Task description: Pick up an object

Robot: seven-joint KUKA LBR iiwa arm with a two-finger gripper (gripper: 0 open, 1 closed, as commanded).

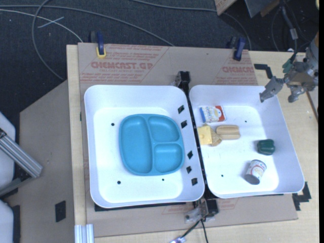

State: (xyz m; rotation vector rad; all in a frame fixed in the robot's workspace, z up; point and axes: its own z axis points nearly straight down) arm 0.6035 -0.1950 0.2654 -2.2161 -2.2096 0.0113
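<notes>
My gripper (281,91) hangs at the upper right, above the far right corner of the right bin (283,186), its fingers spread open with nothing between them. In that bin lie a small white carton with blue and red print (211,114), a tan bread-like piece (228,131), a yellow block (204,135), a dark green lump (266,146) and a small white can with a red label (255,171). All of them sit below and to the left of the gripper.
The left bin (96,110) holds a blue divided plate (151,144). Black clips run along the divider (188,130) between the bins. Blue clamps (100,43) (238,47) hold the cardboard base at the back. Cables lie on the dark floor behind.
</notes>
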